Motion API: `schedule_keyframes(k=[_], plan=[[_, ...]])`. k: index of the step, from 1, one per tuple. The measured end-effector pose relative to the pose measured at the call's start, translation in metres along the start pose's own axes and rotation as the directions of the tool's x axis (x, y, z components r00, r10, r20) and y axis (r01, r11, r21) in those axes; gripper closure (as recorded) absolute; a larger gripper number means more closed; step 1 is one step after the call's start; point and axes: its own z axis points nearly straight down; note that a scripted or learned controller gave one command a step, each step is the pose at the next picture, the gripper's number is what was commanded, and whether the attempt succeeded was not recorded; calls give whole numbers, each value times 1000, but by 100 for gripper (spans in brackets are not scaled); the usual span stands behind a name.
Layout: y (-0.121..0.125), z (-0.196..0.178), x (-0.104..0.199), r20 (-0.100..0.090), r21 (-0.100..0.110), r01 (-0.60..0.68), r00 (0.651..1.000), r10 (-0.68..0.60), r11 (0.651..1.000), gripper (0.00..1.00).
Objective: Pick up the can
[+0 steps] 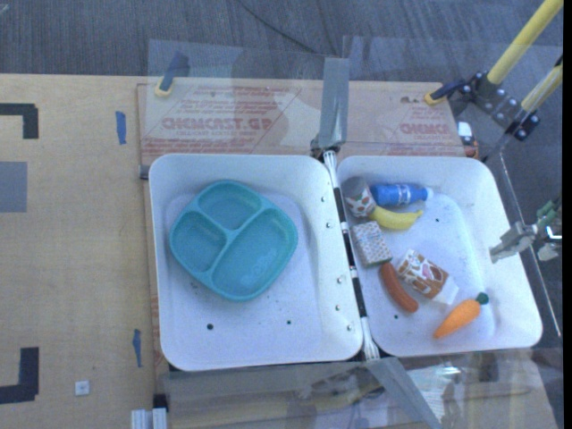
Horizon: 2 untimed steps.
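The can (358,198) is small, with a grey top and a red and white label. It rests in the far left corner of the right bin (500,190), against the dividing wall. A blue bottle (399,193) and a banana (397,218) touch it on its right. My gripper (517,239) hangs over the right rim of the same bin, far to the right of the can, with nothing seen in it.
The right bin also holds a brown speckled block (369,242), a sausage (398,288), a small carton (424,276) and a carrot (460,317). A teal divided plate (233,239) lies in the left bin (179,329). Yellow poles (527,34) stand at the far right.
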Motion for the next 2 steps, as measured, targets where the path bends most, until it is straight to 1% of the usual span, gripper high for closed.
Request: schedule_keyframes(k=[1,2], plan=[[0,-10,-2,2,-3,-3,1000,3,1000,100],[7,76,-5,1,-1,84,996,-84,996,100]])
